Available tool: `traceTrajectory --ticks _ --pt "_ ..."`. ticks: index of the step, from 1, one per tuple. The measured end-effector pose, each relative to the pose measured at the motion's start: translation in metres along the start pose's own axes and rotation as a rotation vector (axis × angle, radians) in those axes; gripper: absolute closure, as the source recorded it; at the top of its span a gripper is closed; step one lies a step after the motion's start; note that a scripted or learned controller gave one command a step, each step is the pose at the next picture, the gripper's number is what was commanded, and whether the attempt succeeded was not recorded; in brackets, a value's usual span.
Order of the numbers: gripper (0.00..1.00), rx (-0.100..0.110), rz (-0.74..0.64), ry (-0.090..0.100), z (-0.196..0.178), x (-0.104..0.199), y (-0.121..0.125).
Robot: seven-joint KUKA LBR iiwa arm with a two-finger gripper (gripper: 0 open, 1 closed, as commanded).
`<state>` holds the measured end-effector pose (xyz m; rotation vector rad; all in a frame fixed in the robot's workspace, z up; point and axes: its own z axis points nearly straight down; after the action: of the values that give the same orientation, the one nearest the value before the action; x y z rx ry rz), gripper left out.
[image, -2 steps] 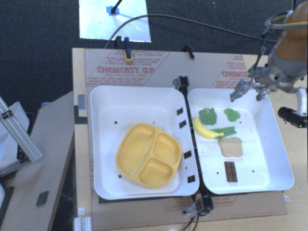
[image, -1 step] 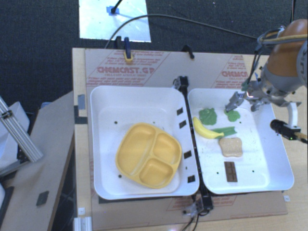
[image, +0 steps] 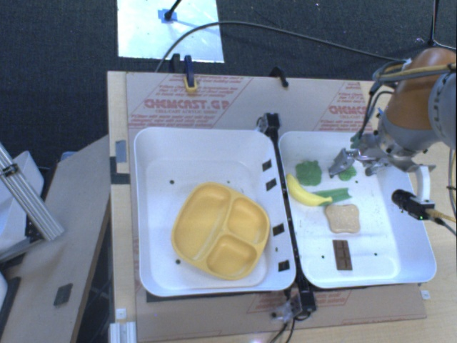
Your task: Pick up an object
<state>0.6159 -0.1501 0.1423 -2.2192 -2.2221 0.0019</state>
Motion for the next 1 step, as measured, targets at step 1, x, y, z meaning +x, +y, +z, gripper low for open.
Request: traceTrajectory --ticks 1 --pt "0.00 0.000 0.000 0.001 0.0522 0.0007 -0.0002"
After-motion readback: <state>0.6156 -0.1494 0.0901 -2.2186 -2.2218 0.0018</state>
